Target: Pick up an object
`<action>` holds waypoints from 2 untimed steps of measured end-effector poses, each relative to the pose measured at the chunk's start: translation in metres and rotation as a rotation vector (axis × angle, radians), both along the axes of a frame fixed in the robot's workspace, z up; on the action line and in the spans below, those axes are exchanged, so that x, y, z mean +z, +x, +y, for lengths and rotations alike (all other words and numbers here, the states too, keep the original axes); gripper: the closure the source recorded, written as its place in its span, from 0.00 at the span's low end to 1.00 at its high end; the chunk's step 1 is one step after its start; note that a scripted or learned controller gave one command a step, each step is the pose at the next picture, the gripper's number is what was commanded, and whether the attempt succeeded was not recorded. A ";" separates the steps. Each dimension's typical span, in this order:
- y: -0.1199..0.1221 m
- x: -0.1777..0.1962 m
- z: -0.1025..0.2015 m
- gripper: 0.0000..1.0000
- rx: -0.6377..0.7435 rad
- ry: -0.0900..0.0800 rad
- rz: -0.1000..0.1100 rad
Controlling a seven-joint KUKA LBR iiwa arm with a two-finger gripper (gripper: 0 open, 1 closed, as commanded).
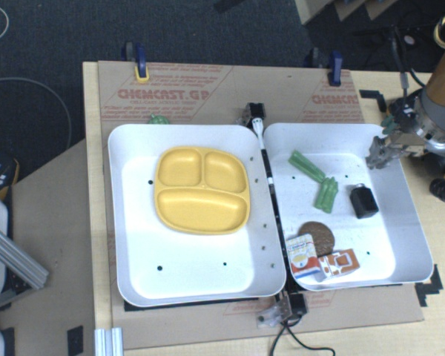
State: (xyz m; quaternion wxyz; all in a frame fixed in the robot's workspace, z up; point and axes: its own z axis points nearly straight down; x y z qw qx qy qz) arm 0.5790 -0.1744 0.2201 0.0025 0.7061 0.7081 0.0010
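The gripper (377,156) hangs over the far right corner of the right bin (408,221), just inside its rim. Whether it is apart or together cannot be told at this size. Nothing shows in its grasp.

The closest candidate for a pick is the small black block (363,201), which lies toward the near side of the gripper and a touch left, a short way off on the bin floor. Its long axis runs roughly far to near with a slight tilt. It sits apart from everything else, so a descent there looks uncluttered.

Farther left lie two green pieces: a long green stick (306,165) slanting from far-left to near-right, and a shorter green piece (327,194) just beside its near end, close to upright in the view. At the near side of the bin a brown round disc (319,235) touches a white carton with a printed label (302,254) and a red and white packet (340,262), a crowded cluster.

The arm (437,110) reaches in from the right, its wrist bent down over the bin's far right corner. The left bin (130,221) holds a yellow divided plate (202,190), well away from the gripper.
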 end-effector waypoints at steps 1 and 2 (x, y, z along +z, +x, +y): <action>-0.044 0.103 0.053 1.00 0.003 0.002 -0.006; -0.068 0.189 0.111 1.00 0.005 0.003 -0.007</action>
